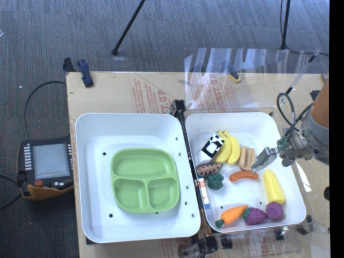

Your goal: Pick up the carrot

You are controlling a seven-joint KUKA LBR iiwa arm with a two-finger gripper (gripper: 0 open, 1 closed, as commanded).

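Observation:
The carrot [235, 214] is orange with a green leafy end and lies near the front edge of the right bin [285, 123], pointing left. My gripper [260, 160] comes in from the right and hangs over the middle of that bin, above and to the right of the carrot and well apart from it. Its tip is close to an orange-red sausage [243, 175] and a tan bun [247, 157]. Nothing shows in its grasp.
Bananas [230, 147], a black-and-white cube [214, 143], a brown speckled piece [209, 169], broccoli [216, 181], a yellow corn cob [273, 187] and purple fruits [256, 215] share the right bin. A green divided plate [145, 179] sits in the left bin [91, 144].

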